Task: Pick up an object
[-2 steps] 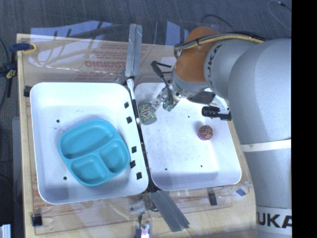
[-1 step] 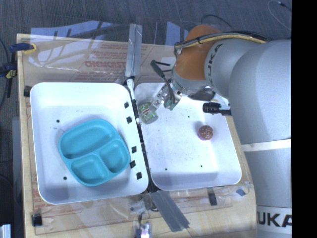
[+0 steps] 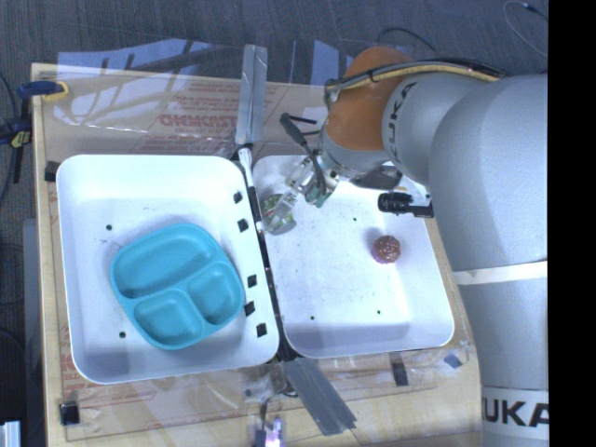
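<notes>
My gripper (image 3: pixel 307 186) hangs over the far left corner of the right bin (image 3: pixel 354 319), below the orange wrist band. Just left of and below it, a small clear, greenish object (image 3: pixel 277 211) rests against the bin's left wall; it touches or nearly touches the gripper's tip, and I cannot tell which. A small reddish-brown ball (image 3: pixel 387 248) lies on the bin floor to the right, apart from the gripper. In the left bin (image 3: pixel 84 194) a turquoise divided plate (image 3: pixel 177 285) lies flat.
The grey arm body (image 3: pixel 484 156) covers the right bin's right side and far right corner. A black clip (image 3: pixel 405 203) sticks out from the arm over the bin. A raised divider (image 3: pixel 259 268) with black clips separates the two bins.
</notes>
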